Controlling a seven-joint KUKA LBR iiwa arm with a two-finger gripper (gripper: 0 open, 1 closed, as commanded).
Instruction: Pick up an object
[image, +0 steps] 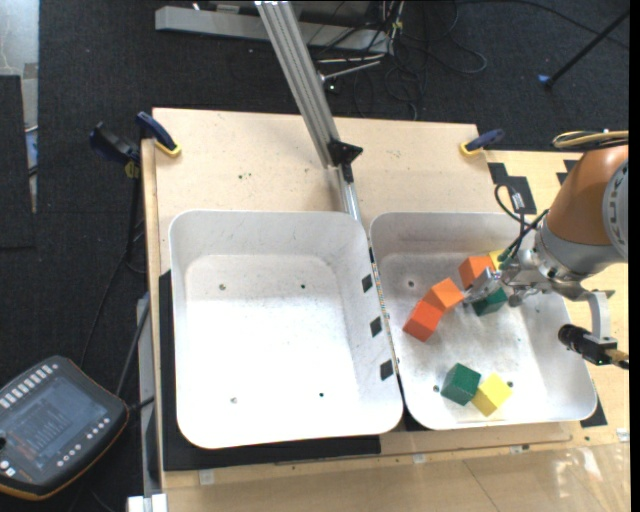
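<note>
Viewing the worktop (300, 150) from above, left to right. A grey pendant (50, 425) lies off the worktop's left corner. The left bin (190, 240) sits next, its floor bare. A metal strut (300, 80) slants down to the seam between the bins. The right bin (575, 400) carries the candidates for picking: three orange blocks in a diagonal run, the lowest (423, 320) near the bin's left wall, the middle one (446, 293) touching it, the upper one (477, 269) just beside the jaws (492, 296). Nearer the front rim, a green block (461, 384) and a yellow block (490, 394) lie touching, well apart from the jaws. The jaws hang low over a small dark green piece (488, 305); their opening cannot be told, nor whether the piece sits between them. The arm (590, 210) enters at right. Risks: the neighbouring orange block may be nudged or wedged against a finger on closing, and a grasp on the small piece's edge may slip on lifting.
</note>
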